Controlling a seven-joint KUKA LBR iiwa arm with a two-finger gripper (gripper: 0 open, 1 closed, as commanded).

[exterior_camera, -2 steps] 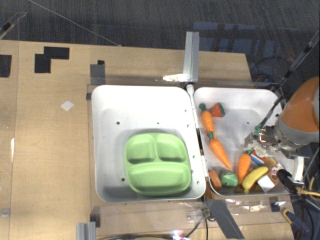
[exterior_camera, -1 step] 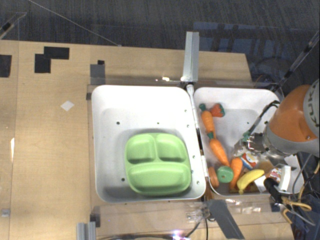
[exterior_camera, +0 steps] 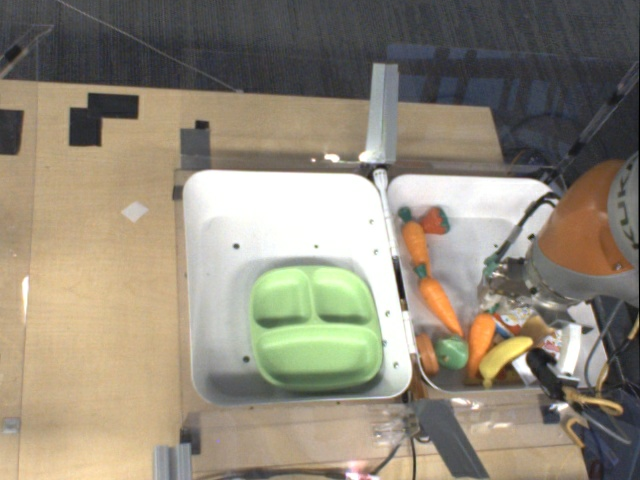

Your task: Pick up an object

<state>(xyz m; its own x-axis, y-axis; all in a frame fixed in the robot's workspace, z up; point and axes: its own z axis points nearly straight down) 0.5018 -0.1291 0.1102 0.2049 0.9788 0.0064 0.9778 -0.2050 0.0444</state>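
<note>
The right bin point(exterior_camera: 470, 200) holds toy food along its left side and front. A small carrot point(exterior_camera: 414, 240) lies near a red and green piece point(exterior_camera: 433, 220). A longer carrot point(exterior_camera: 439, 305) slants toward the front. Another carrot point(exterior_camera: 481, 336), a green piece point(exterior_camera: 452, 352), a brown piece point(exterior_camera: 427, 349) and a yellow banana point(exterior_camera: 505, 356) crowd the front edge. My gripper point(exterior_camera: 508, 296) hangs low over the bin's right part, just above and right of the front carrot and banana. Its fingers are hard to make out against the clutter.
The left bin point(exterior_camera: 210, 268) holds a green divided plate point(exterior_camera: 315, 326) near its front. A metal post point(exterior_camera: 381, 113) stands behind the divider between the bins. Cables and dark parts point(exterior_camera: 560, 358) sit at the right bin's front right corner.
</note>
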